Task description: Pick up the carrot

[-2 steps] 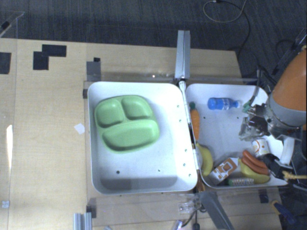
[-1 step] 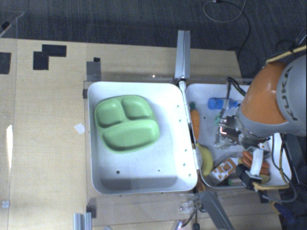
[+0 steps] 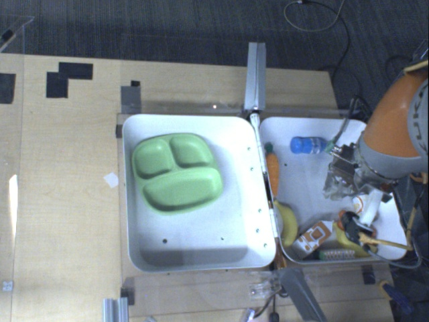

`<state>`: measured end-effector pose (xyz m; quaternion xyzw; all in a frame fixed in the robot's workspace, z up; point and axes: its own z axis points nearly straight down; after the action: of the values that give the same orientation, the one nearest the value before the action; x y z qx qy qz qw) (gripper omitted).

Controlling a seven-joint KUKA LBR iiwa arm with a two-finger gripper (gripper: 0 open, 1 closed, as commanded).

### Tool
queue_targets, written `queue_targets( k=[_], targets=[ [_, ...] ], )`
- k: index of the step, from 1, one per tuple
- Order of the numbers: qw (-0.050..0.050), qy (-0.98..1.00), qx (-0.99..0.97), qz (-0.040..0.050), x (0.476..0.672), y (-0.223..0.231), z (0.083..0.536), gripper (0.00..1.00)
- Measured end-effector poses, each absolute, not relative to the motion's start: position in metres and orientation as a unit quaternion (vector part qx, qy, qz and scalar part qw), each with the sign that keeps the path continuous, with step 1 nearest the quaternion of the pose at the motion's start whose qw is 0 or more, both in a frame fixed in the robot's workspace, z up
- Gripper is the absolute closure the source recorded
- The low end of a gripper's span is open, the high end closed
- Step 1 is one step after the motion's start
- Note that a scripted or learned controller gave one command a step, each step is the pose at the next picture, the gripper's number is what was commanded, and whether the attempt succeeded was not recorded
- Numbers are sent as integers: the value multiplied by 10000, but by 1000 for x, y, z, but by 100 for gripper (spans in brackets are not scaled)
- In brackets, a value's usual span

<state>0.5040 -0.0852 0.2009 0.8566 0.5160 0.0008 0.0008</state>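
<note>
Against the right bin's (image 3: 305,127) left wall, your carrot (image 3: 272,172) lies lengthwise along it, well apart from the gripper (image 3: 337,180) hovering near the opposite side; its finger state you cannot tell.

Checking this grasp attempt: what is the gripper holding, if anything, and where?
Nothing shows between the fingers of the gripper. The carrot lies apart from it against the right bin's left wall.

No legible text or labels.
</note>
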Motion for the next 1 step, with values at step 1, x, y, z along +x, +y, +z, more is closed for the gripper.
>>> queue_targets(
  k=[1],
  targets=[
    [-3,4377,8991,7,488,-46,191,100]
  ],
)
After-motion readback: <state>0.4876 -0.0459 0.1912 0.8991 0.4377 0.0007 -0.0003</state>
